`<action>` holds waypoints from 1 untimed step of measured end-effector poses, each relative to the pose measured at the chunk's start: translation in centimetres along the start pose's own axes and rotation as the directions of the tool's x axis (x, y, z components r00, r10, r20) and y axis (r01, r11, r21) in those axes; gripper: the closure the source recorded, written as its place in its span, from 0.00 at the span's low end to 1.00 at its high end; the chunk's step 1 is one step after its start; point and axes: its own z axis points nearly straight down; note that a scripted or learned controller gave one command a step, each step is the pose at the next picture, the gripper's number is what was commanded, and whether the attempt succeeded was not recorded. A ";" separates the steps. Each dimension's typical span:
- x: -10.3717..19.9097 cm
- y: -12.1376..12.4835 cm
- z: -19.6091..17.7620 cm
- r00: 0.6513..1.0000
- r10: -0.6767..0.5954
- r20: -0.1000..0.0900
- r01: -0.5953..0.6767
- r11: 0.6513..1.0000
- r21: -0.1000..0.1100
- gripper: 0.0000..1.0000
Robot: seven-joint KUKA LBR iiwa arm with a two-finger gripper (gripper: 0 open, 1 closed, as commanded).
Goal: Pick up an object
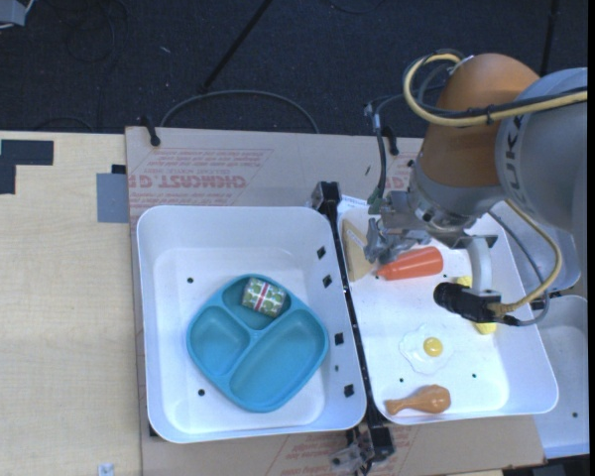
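Camera view, lower right: tan plastic drumstick [419,401] at the right white bin's [535,385] near edge, fried egg toy [428,348] just above. Higher, at frame centre-right, orange carrot-shaped toy [412,264] touching the grey two-finger gripper [385,246], finger state impossible to tell. Left: green striped can [263,297] in the blue sectioned plate's [258,343] upper compartment.

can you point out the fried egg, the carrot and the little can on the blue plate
fried egg [431,347], camera view, on its yolk
carrot [414,264], camera view, middle of its orange body
can [263,297], camera view, on its striped side
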 end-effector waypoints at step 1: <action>5.5 -0.5 -0.7 1.000 -0.001 0.000 0.001 1.000 0.000 1.00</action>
